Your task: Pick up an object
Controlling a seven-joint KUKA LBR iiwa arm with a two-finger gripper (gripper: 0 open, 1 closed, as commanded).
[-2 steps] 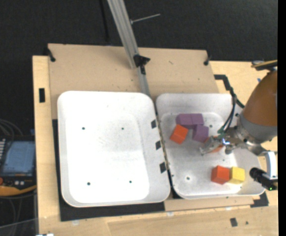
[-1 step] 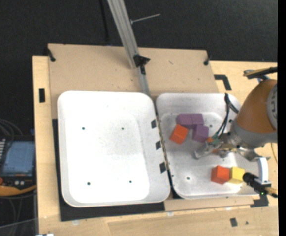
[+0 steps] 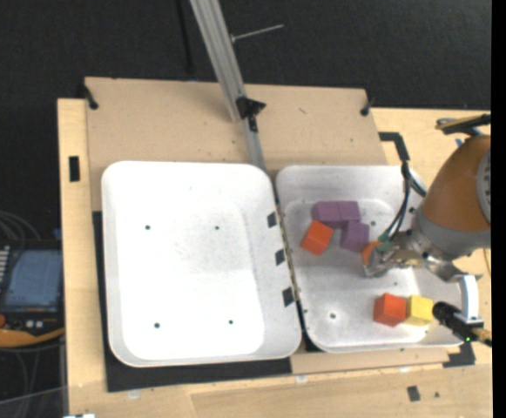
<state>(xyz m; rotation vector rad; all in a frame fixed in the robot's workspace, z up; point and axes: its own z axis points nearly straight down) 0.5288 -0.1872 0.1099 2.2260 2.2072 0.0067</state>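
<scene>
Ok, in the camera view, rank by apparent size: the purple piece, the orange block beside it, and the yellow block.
1. purple piece, clearly largest
2. orange block
3. yellow block, though close to the orange block, so that order is unsure

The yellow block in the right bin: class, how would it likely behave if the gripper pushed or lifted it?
The yellow block looks flat-faced and boxy, so it would probably slide rather than roll. It touches the orange block, so a push would likely shift both. It seems small and rigid, probably light, and sits close to the right bin's near wall, which may hamper a grasp.
</scene>
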